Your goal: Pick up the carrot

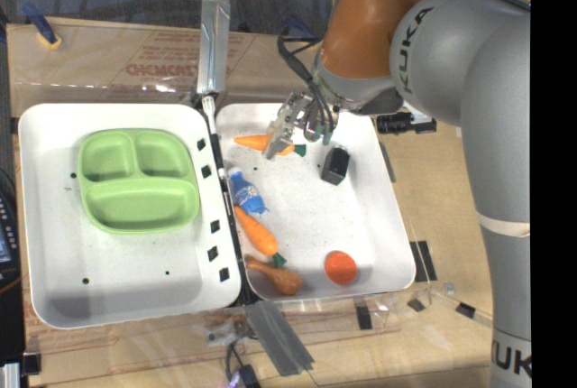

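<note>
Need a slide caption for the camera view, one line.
Tool poised over a carrot at the right bin's far end; green plate in the left bin.

The right bin [389,224] is crowded along its left wall, where a blue wrapper [244,194], a second carrot [257,233] and a brown piece [275,279] lie in a line, while its middle and right side lie open apart from a black block [335,165] and an orange ball [341,267]. At the upper middle of the frame the pincer [290,132] and the grey arm [433,34] hang over the carrot [261,143], covering the bin's top edge. In the left bin [45,224] a green plate [138,179] takes the upper part, leaving the lower floor bare.
</note>
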Controlling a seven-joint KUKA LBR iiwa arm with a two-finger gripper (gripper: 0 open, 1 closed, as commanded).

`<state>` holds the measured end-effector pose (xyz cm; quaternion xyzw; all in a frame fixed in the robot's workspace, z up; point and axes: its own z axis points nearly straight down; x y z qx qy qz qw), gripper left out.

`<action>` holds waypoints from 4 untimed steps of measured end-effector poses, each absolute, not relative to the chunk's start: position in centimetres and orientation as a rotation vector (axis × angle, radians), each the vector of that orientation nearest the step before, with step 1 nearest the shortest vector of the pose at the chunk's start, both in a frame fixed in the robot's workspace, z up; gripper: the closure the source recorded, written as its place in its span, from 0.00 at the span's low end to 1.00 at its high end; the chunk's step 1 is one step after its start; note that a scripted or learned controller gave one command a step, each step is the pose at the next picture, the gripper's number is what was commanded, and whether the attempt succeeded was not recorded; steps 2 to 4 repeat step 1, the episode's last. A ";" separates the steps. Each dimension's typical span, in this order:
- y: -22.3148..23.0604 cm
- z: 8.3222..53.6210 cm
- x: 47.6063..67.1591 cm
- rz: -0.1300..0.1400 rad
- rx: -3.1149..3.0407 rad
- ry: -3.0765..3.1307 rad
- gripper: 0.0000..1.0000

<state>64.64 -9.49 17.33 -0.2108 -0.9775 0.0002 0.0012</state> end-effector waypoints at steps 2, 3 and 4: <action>-6.5 19.2 64.5 0.001 -1.187 -2.910 1.00; -6.5 19.2 64.5 0.001 -1.187 -2.910 1.00; -6.5 19.2 64.5 0.001 -1.187 -2.910 1.00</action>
